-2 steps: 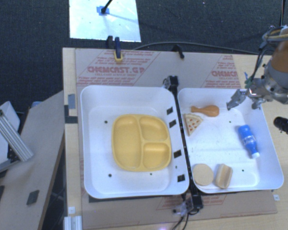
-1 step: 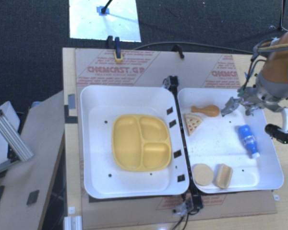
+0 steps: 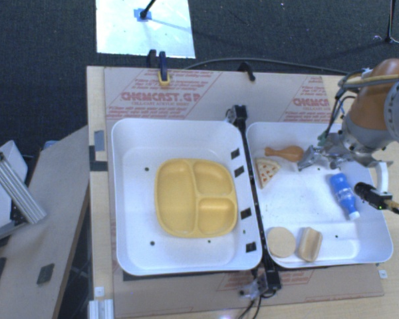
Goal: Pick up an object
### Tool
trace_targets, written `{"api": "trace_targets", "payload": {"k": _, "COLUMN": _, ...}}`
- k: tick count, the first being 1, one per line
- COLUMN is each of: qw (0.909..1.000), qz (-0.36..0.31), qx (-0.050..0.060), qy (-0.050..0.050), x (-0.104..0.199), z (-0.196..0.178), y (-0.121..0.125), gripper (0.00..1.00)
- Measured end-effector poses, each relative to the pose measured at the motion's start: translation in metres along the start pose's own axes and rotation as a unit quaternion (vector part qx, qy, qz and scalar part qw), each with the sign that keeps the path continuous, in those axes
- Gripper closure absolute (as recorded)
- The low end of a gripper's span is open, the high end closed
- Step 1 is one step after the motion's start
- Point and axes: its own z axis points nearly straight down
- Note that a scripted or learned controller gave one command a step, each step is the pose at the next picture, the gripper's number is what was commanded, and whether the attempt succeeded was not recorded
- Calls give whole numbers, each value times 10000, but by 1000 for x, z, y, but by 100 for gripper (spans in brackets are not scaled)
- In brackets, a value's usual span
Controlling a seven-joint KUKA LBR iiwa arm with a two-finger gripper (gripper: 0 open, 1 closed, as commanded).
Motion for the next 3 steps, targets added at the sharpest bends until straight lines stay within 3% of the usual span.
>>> {"api": "trace_targets", "payload": {"k": 1, "qw": 10000, "qz": -3, "qx": -32, "qy": -9, "x": -1, "z": -14, "y": 2, "gripper": 100}}
{"api": "trace_targets", "payload": {"k": 3, "qw": 10000, "qz": -7, "qx": -41, "qy": -13, "x": -4, "z": -122, "y": 2, "gripper": 100}}
